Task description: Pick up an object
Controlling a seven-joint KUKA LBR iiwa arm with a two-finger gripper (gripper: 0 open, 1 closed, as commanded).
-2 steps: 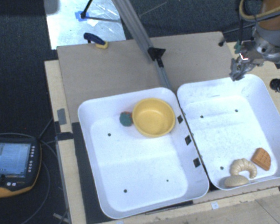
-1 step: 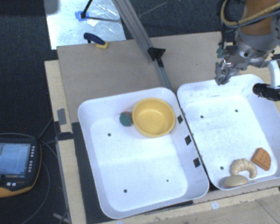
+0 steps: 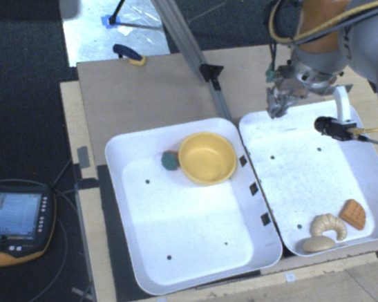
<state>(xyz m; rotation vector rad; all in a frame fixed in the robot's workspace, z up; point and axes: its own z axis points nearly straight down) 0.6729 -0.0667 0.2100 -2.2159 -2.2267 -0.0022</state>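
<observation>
The yellow bowl (image 3: 207,158) sits upright in the far right corner of the left-hand bin (image 3: 187,238), as the camera sees it, close to the wall beside the other bin. A small teal object (image 3: 170,160) lies just beside the bowl's left side, touching it or nearly so; I cannot tell which.

In the right-hand bin (image 3: 304,172), three pieces gather by the near edge, toward the near right corner. They are a pale croissant-shaped piece (image 3: 330,224), a beige oval piece (image 3: 318,243) tucked against its near side, and an orange waffle-patterned piece (image 3: 353,214) just to its right.

The gripper (image 3: 277,108) hangs over the far left corner of the right-hand bin, about at its far rim. It is well apart from the three pieces and nearer the bowl. Whether it is open or closed cannot be told from this angle — it reads as a dark, blurred shape.

A teach pendant (image 3: 10,221) lies off the left edge of the bench (image 3: 140,98), and a blue and yellow clamp (image 3: 128,53) rests at its far edge.
</observation>
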